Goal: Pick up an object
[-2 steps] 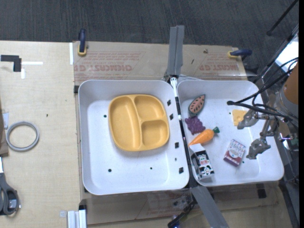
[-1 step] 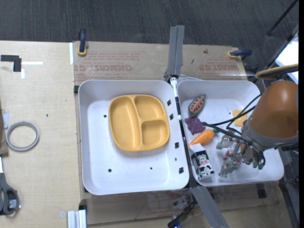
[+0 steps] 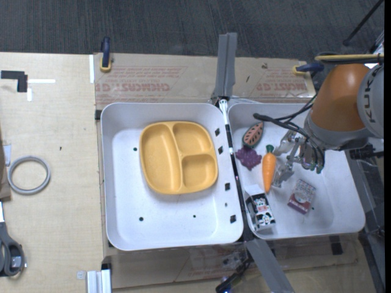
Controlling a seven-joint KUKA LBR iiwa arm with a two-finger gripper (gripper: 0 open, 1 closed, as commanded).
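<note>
KUKA lettering is showing on the arm (image 3: 357, 102). The hand (image 3: 284, 174) is hovering in the right bin (image 3: 342, 221), just beside the carrot (image 3: 268, 171); grip state, can't tell.

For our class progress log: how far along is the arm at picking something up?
Done: the gripper has reached into the right bin, next to the toy carrot. In hand: nothing visibly lifted; the carrot lies on the bin floor. Left: gripping and raising an object, perhaps the carrot.
</note>
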